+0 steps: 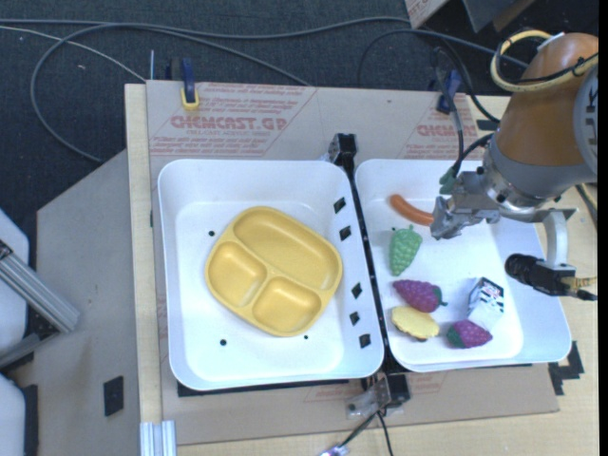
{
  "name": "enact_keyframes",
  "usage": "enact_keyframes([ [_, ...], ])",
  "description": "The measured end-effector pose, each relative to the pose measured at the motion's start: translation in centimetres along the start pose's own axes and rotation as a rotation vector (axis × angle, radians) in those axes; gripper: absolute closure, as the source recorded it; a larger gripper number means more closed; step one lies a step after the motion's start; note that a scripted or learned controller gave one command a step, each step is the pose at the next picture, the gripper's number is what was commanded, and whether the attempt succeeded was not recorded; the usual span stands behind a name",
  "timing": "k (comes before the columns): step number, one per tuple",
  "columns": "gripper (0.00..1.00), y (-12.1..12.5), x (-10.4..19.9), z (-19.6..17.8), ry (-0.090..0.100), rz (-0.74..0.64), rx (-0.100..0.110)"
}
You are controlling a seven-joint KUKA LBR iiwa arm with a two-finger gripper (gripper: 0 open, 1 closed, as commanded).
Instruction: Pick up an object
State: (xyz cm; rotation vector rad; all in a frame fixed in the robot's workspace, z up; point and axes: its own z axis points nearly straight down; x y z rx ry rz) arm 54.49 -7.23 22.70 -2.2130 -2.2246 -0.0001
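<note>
The right bin (538, 342) holds several toy foods: an orange carrot (410, 209) at the back, a green bunch of grapes (405, 251), a purple piece (417, 294), a yellow piece (415, 324), a magenta berry (468, 333) and a small white and blue carton (486, 298). My gripper (446, 226) hangs over the back of this bin, just right of the carrot and above the green grapes. Nothing shows between its fingertips.
The left bin (180, 283) holds a yellow divided plate (274, 270). A black divider with clips (351, 245) runs between the bins. Bare white floor lies in the right bin's far right part. Cables lie on the floor behind the bench.
</note>
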Motion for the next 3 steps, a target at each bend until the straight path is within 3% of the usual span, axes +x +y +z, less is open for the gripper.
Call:
enact_keyframes([
  [1,1.00,-1.6,4.9,0.0,0.000,0.001,0.001],
  [3,1.00,-1.9,16.4,0.8,-0.001,0.000,0.002],
])
